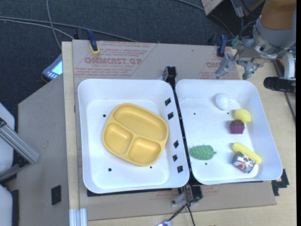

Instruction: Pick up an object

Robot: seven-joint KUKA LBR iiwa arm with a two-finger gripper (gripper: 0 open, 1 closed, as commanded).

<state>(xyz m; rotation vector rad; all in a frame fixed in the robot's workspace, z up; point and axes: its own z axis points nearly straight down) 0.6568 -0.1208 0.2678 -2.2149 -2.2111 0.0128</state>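
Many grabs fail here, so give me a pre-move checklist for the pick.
1. Claw free of any load: ok, nothing between its fingers.
2. Claw above a target: not ok, it hangs over the far rim of the right bin.
3. Targets in sight: ok, white egg, lemon, purple piece, green piece, can.
4. Room around the egg: ok, it lies apart.
5. Can free: not ok, yellow piece touches it.

Arm: cut off by the top and right edges.
Can: label too small to read; banana overlaps its top.
Cardboard print: partly legible.
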